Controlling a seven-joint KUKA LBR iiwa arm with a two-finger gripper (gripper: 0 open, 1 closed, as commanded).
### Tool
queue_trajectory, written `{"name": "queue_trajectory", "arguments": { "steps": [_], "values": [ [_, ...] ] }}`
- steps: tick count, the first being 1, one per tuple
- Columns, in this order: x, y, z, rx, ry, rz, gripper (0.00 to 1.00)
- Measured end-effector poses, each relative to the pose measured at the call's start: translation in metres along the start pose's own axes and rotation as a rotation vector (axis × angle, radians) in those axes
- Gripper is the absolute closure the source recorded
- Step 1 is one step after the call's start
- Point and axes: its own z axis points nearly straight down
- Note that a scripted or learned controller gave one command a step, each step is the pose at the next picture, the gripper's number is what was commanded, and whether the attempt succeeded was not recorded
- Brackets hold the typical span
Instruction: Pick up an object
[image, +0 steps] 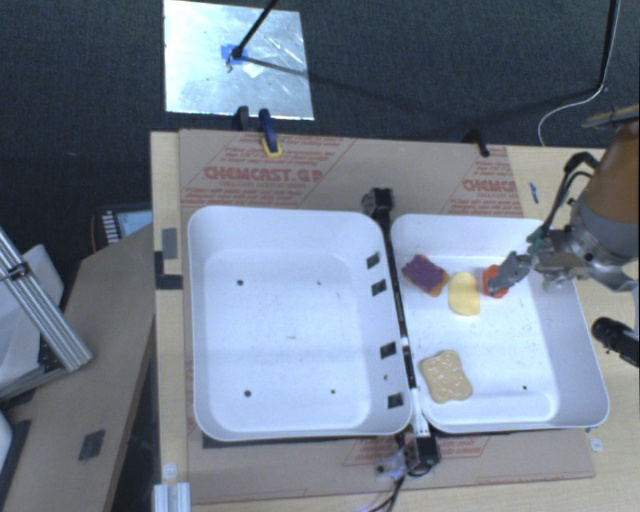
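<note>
The arm (612, 205) runs off the right edge, so all but its wrist end is cut away. The gripper (512, 271) covers part of a small orange object (491, 282) in the right bin (570, 340), whose shape is too small and too covered to make out. Whether the object sits between the fingers cannot be told.
</note>
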Motion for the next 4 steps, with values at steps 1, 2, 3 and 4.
{"name": "queue_trajectory", "arguments": {
  "steps": [1, 2, 3, 4],
  "values": [
    [0.000, 0.001, -0.011, -0.003, -0.001, -0.002, 1.00],
    [0.063, 0.003, -0.081, -0.009, 0.001, -0.008, 1.00],
    [0.167, -0.027, -0.203, -0.016, 0.005, -0.014, 1.00],
    [0.126, -0.060, -0.144, 0.003, -0.001, 0.006, 1.00]
  ]
}}
